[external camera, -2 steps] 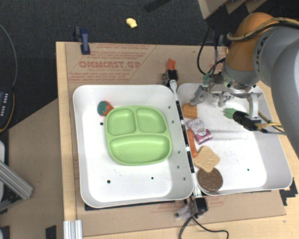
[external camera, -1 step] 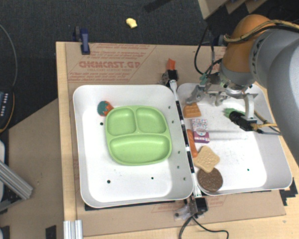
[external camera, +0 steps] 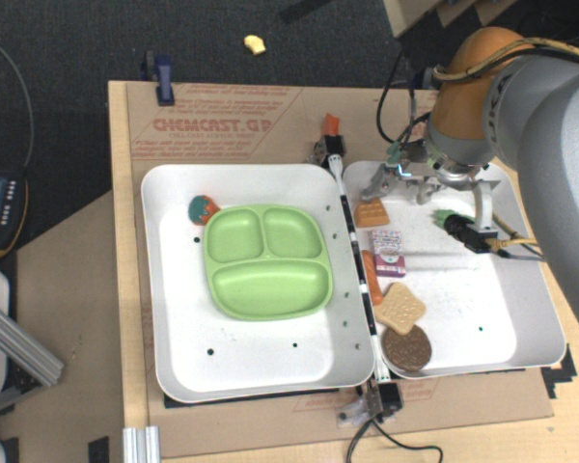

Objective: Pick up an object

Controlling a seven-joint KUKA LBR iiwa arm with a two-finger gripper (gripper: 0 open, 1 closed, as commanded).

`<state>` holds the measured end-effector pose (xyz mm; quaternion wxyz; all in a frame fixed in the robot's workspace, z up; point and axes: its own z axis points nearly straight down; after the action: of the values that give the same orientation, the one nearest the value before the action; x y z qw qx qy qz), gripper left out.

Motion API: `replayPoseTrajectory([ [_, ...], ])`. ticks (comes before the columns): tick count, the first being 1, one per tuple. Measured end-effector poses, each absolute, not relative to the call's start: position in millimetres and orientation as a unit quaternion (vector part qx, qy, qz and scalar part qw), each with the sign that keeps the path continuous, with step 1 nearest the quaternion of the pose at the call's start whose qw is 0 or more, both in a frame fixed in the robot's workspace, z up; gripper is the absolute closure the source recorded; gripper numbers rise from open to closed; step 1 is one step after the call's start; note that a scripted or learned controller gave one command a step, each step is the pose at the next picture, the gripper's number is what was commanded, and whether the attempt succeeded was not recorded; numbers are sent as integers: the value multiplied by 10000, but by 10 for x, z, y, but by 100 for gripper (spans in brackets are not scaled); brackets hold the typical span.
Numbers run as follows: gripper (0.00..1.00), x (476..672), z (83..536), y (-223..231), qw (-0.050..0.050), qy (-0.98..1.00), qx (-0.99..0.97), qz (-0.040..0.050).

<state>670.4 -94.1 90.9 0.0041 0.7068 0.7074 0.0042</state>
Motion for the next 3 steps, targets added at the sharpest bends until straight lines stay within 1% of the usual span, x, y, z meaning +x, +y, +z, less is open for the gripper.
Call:
replayPoseTrajectory([
  [1,0,6704,908,-923,47,7072,7070,40],
  [2,100,6719,1029,-910,60,7076,7066,63],
  [3,0,6713,1016,-909,52,7075,7066,55],
])
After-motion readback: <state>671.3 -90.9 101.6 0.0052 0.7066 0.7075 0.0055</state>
